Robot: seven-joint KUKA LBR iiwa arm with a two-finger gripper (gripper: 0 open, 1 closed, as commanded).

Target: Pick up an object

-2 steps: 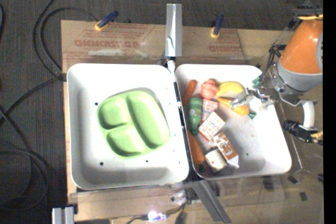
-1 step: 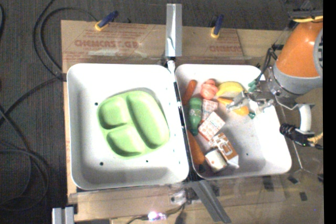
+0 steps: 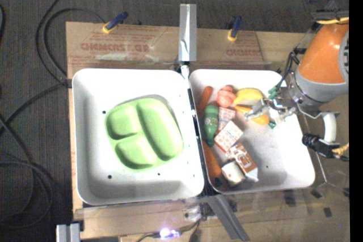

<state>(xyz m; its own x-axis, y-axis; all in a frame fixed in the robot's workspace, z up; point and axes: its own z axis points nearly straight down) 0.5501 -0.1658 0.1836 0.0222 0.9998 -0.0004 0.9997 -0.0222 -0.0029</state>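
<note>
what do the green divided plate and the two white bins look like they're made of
Green divided plate: looks like moulded plastic, matt, with soft rounded compartment edges and even colour. Left bin and right bin: probably thin formed plastic, smooth and slightly glossy, with rounded corners; could be coated metal.

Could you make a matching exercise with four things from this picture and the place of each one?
Things:
1. green tray
2. gripper
3. carrot
4. blue clamp

Places:
A. right bin's left wall, upper part
B. back edge of the bench, left
C. left bin
D. over the yellow item in the right bin

Pairs: 1-C, 2-D, 3-A, 4-B
</note>
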